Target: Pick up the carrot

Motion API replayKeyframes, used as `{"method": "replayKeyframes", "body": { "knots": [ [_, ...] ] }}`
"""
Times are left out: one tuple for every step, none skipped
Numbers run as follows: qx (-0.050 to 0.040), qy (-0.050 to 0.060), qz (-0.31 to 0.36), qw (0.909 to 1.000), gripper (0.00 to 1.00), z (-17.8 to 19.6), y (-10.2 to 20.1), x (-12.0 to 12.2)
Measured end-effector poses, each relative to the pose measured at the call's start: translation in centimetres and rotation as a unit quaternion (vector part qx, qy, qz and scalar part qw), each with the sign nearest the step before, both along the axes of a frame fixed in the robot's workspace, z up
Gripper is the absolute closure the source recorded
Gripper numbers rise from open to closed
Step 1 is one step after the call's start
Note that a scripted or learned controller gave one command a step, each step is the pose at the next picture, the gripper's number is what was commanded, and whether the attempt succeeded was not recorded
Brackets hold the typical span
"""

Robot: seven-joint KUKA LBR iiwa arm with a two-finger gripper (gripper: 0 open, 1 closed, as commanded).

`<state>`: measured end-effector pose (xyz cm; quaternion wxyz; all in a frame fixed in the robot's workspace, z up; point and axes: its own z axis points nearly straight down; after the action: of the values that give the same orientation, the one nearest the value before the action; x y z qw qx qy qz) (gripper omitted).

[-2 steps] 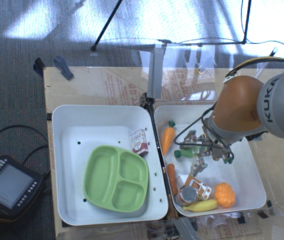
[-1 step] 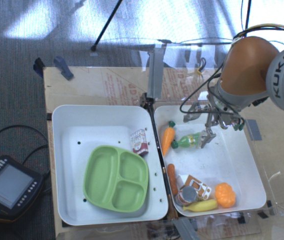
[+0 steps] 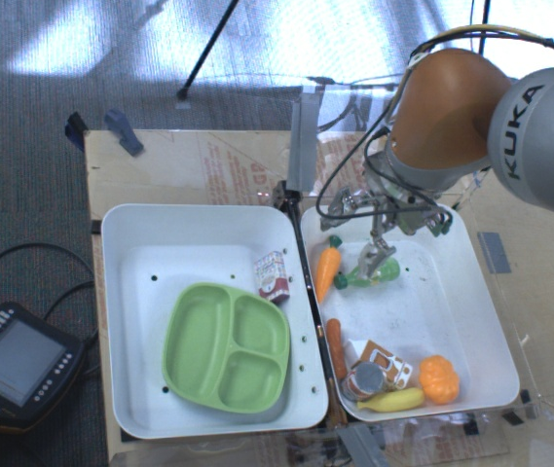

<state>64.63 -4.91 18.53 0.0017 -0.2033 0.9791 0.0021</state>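
A pendant (image 3: 16, 363) lay on the floor at far left, off the counter (image 3: 189, 168). Two white bins sat side by side on the counter.

Left bin (image 3: 130, 236): one green tray (image 3: 226, 346) with three compartments, lying flat near the middle, and one small red-and-white pack (image 3: 273, 275) just beyond the tray's far right corner, near the bin's right wall.

Right bin (image 3: 471, 309): one carrot (image 3: 326, 269), orange, tapered, with a small green top pointing away from the camera and its tip toward the camera. It lay close against the bin's left wall in the far half. Just right of it was one green item (image 3: 382, 272), apart from the carrot by a small gap. Lower along the left wall lay one sausage (image 3: 336, 348), reddish-brown and long. At the near edge were one tan box (image 3: 386, 360), one can (image 3: 362, 381) touching it, one banana (image 3: 393, 401) in front of both, and one orange (image 3: 439, 378) to the right.

One gripper (image 3: 378, 258) hung below the arm's orange band (image 3: 449, 105), down inside the right bin over the green item, right of the carrot and not touching it. Could not tell whether the jaws were apart or together; nothing was seen between them.
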Motion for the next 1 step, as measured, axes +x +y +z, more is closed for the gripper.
{"method": "replayKeyframes", "body": {
  "knots": [
    [0.0000,0.001,0.169,0.9857,0.00,-0.06,2.66,-5.18]
  ]
}}
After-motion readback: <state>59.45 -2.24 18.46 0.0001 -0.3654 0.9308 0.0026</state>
